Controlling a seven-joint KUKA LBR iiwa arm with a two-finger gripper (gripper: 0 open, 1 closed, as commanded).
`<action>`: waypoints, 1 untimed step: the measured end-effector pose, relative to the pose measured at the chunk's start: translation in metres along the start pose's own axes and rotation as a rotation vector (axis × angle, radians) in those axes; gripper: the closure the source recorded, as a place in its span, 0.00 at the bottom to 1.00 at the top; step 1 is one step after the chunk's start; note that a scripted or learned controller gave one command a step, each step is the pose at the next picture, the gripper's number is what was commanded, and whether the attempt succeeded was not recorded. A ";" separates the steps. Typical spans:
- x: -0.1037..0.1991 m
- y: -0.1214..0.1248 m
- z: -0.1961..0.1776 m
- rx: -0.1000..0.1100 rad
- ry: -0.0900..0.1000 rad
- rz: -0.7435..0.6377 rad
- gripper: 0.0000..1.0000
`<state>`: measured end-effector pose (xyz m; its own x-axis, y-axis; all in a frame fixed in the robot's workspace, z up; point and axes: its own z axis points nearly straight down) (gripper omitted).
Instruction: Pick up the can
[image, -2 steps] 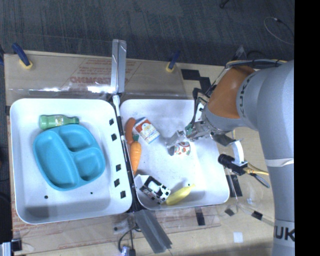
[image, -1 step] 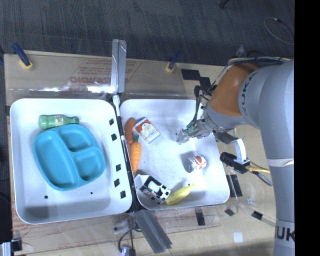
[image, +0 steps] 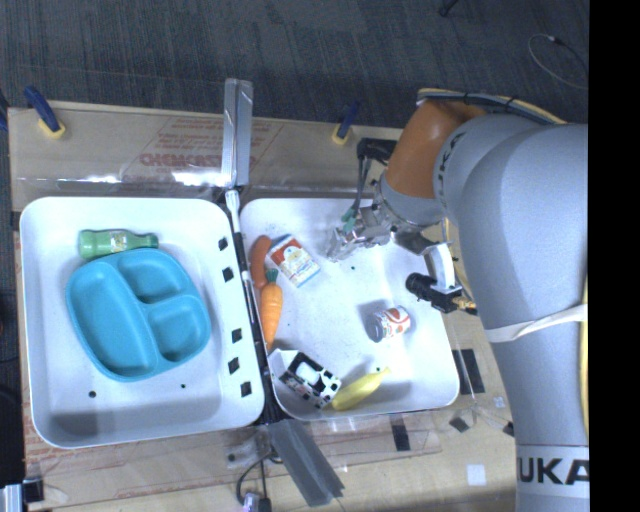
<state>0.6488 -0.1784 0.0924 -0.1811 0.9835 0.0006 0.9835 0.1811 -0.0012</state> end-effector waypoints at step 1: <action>0.000 0.000 0.000 0.000 0.000 0.000 0.00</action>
<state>0.6489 -0.1785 0.0926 -0.1810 0.9835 0.0005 0.9835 0.1810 -0.0010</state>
